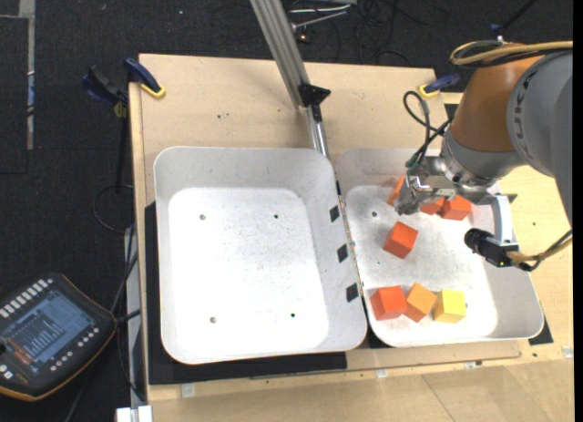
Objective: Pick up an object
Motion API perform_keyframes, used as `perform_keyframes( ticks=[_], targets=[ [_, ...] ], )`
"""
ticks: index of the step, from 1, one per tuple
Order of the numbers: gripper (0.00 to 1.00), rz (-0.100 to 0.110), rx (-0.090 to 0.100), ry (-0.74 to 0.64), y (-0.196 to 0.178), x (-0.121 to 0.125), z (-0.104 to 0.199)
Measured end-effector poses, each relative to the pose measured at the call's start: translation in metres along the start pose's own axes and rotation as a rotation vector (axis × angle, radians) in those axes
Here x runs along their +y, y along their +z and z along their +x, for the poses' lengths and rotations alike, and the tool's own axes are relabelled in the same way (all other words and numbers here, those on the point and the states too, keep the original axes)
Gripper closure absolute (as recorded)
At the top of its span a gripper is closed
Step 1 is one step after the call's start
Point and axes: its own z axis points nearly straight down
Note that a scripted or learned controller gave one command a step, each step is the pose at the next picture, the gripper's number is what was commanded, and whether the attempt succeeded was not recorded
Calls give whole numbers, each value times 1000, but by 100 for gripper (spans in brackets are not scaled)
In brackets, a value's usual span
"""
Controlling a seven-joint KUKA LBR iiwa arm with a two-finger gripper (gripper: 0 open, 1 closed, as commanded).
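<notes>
Two shallow white plastic bins sit side by side on the pale wooden bench [237, 101]: the larger left bin [182, 174] at frame centre and the right bin [519, 315] toward the lower right. The grey arm with its orange band [510, 101] reaches in from the right, its jaws [421, 190] low over the right bin's upper part; whether they are apart or together cannot be told. An orange cube [400, 239] lies tilted corner-up mid-bin, no long axis evident. Along the bin's lower edge sit a red-orange cube [389, 302], an amber cube [420, 300] and a yellow cube [451, 304]. More orange blocks [454, 208] lie beside the jaws. No writing is readable.

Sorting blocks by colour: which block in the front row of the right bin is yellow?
The yellow block, rightmost of that row; beside it sit a light orange block and a red-orange block.
</notes>
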Motion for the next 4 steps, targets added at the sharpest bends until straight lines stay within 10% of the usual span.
perform_keyframes(
  ticks=[1, 4],
  targets=[
    [100, -3, -1, -2, -54, 2, 0],
    [100, 5, 2, -8, -60, 6, 159]
  ],
)
